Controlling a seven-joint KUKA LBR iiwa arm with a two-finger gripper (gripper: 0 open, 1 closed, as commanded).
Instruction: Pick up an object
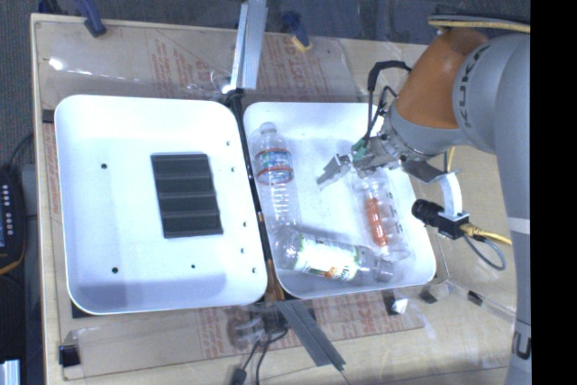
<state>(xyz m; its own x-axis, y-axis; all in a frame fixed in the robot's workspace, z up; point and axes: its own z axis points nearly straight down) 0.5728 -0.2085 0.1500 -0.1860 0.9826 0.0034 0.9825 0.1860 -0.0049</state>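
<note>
My gripper (332,169) hangs over the middle of the right bin (311,120), its fingers spread open with nothing between them. Just to its right lies a clear bottle with an orange-red label (379,214), pointing toward the bin's front right corner. A clear water bottle with a red and blue label (275,176) lies along the bin's left wall, apart from the gripper. Along the front wall lies a third clear bottle with a green and white label (329,260).
The left bin (99,140) holds a black ribbed rectangular tray (186,194) near its middle. Blue clamps (90,18) sit at the bench's back edge. A metal bar (248,41) stands between the bins at the back.
</note>
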